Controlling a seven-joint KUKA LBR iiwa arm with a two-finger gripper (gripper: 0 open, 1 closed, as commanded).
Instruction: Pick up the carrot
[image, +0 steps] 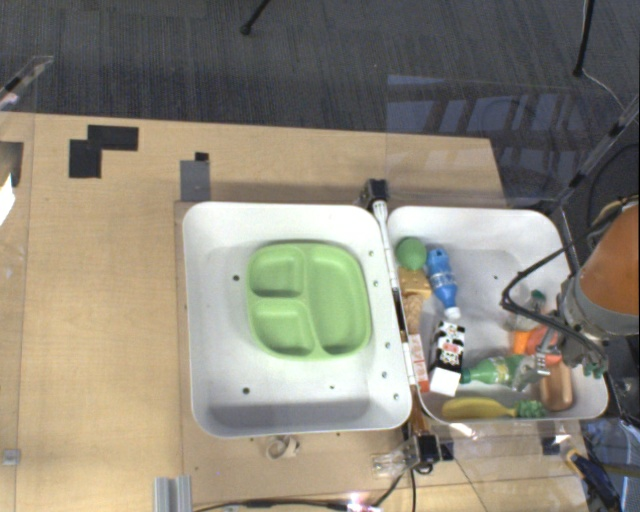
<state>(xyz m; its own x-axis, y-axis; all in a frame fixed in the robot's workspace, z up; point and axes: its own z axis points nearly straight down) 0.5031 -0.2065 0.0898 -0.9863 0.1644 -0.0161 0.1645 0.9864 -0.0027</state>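
- Down on the wooden surface (100, 330) two shallow white bins sit side by side, touching along their inner edges.
- Left bin (215, 400): it holds a light green divided plate (306, 299) with three compartments, lying flat near the middle.
- Right bin (500, 240): it holds a cluster of small things along its left wall and its near edge.
- A green round object (410, 252) lies at the upper left of the right bin, with a blue bottle (441, 277) just beside it to the right.
- Below them stands a small black-and-white bottle (450, 345), and a green bottle (490, 373) lies on its side near the front.
- A yellow banana (480, 408) lies along the near edge of the right bin.
- The carrot (527, 341) shows as an orange piece in the right half of the right bin, just under the arm's wrist and partly hidden by it.
- The gripper (545, 360) hangs low over the right part of the right bin, right at the carrot, beneath the arm's orange band (612, 270).
- Whether the gripper is spread or closed, or has hold of anything, cannot be told at this angle; cables and wrist hardware cover that spot.
- A brown object (558, 388) lies just below the gripper near the bin's front right corner.
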